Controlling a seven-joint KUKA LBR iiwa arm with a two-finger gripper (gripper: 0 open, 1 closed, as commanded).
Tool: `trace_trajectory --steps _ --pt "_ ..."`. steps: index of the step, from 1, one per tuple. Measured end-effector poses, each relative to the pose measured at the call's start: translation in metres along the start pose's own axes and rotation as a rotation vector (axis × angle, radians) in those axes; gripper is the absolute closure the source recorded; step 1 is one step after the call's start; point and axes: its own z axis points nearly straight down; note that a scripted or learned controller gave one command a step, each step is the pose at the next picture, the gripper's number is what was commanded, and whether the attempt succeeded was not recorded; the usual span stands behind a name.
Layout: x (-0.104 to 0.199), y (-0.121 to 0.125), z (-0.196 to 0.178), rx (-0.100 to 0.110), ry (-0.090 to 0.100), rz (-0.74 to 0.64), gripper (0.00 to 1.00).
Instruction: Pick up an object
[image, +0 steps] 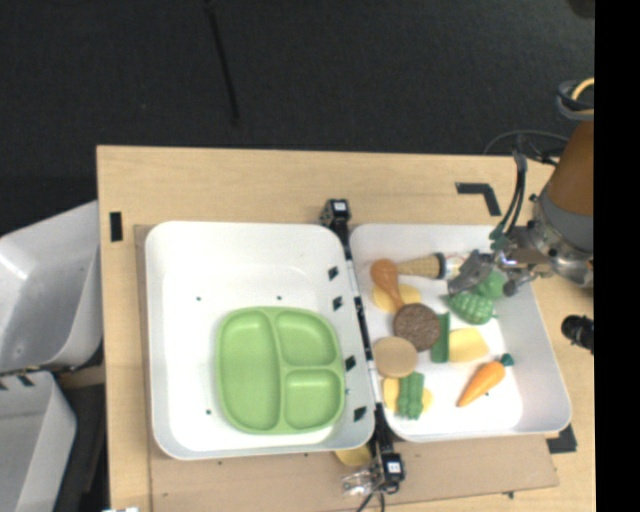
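Observation:
The right bin (535, 400) holds several toy foods. Among them are a brown drumstick (385, 281), an ice-cream cone (424, 266), a dark brown patty (416, 323), a tan round disc (394, 355), a yellow wedge (466, 346), an orange carrot (483, 383) and a green pod (410, 394). A bumpy green vegetable (478, 301) lies toward the bin's right side. My gripper (484, 272) reaches in from the right and sits just above that green vegetable, touching or nearly touching its top. The gripper's dark metal parts blur together there.
The left bin (175, 300) holds a green divided plate (280, 371). A black clip (335, 212) sits at the top of the wall between the bins. Cables (517, 200) hang beside the arm at the right. A small yellow piece (352, 457) lies on the bench in front of the bins.

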Motion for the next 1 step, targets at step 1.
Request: trace_trajectory --steps 1 --pt "-0.0392 -0.0666 0.1525 0.016 0.004 0.007 0.0"
